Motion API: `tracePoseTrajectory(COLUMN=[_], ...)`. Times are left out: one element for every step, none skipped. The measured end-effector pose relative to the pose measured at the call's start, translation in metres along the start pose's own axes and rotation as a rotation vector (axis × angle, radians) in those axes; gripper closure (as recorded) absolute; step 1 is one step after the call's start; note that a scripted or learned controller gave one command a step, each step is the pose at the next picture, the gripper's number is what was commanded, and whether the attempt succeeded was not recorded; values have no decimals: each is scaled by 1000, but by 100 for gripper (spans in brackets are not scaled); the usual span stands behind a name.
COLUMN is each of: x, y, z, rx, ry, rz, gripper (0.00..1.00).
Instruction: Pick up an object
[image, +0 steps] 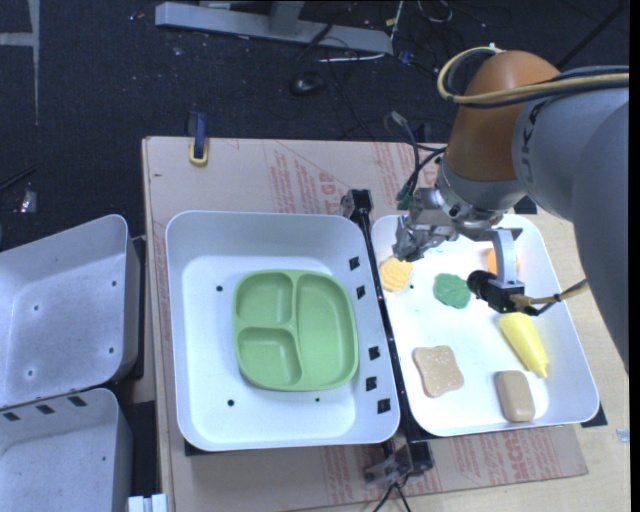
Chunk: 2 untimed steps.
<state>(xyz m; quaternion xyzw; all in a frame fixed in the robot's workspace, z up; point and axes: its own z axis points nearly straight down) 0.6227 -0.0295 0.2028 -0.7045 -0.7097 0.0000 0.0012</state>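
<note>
Grey and orange-banded, the arm hangs its gripper (412, 243) over the right bin's (575, 395) far-left corner, finger state impossible to tell, just above a yellow waffle-like piece (396, 274), seemingly the chosen pick; red print on the cardboard underlay (290, 172) is too faint to read.

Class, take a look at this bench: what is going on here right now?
A grey robot arm with an orange band reaches in over the right white bin. Its gripper hovers just above a small round yellow waffle-like piece at that bin's left edge, not lifted. The left white bin holds a green divided plate.
</note>
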Motion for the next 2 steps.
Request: tracePoseTrajectory(x=[61, 115], y=[3, 15], z=[-2, -11], rx=[-2, -4], ry=[1, 1], rz=[-1, -1], gripper=[100, 100])
